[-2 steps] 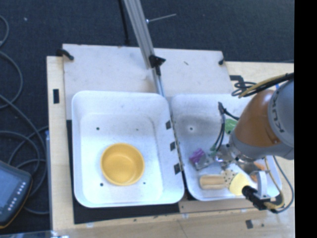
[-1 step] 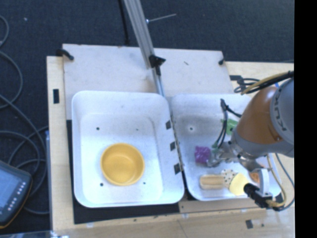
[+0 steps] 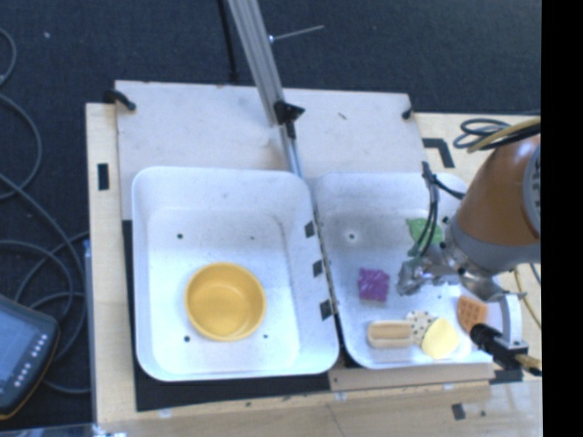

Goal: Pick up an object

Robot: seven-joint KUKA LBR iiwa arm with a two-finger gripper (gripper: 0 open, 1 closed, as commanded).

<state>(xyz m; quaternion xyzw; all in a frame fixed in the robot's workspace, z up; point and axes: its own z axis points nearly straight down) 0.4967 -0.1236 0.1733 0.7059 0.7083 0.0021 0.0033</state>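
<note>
Purple block (image 3: 373,284) is lying in the right bin (image 3: 364,209), just beside the claw (image 3: 407,280) on that claw's left, apart from it. Whether the claw is gaping or pinching, I cannot tell; nothing is showing in it.

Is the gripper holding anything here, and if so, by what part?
Cannot be told. The gripper is low in the right bin beside the purple block, with nothing visible between its fingers.
</note>
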